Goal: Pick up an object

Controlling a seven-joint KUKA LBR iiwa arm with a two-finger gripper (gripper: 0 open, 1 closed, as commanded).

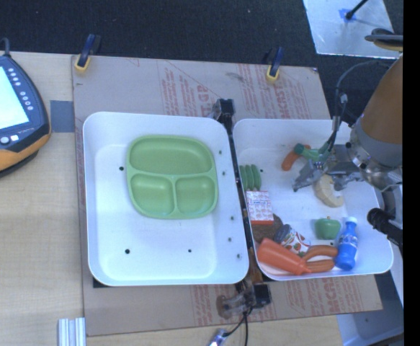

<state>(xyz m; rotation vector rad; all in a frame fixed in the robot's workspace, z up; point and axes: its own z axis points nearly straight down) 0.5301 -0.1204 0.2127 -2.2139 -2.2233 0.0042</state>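
Far left of bench: a tablet-style pendant, orange-edged, is noted well apart from the bins.

L bin: a green divided plate lies flat, three compartments, nothing seen in them. Judged stiff, light, but wide and shallow; edge grip only, poor candidate.

R bin, items left to right: green ribbed piece just beside the divider wall; small red-white packet below it; brown item under that; large orange carrot-shaped toy along the near rim, touching an orange sausage-like piece. Mid-bin: small orange piece near the far side; pale round item, bread-like; green rounded toy; blue bottle, white cap, lying tilted by the right wall.

Gripper is seen low over the R bin, finger ends near the pale round item and orange piece. Whether fingers are spread or closed cannot be told; nothing is visibly held. Step judged: approach / pre-grasp, pick not yet made.

Handling, est.: toys likely hollow plastic, light, smooth, prone to slip or roll. Pale round item is nearest; should be taken across its narrow width. Blue bottle to be gripped mid-body, across its axis. Risk: neighbour pieces nudged, glancing closure on curved surfaces.
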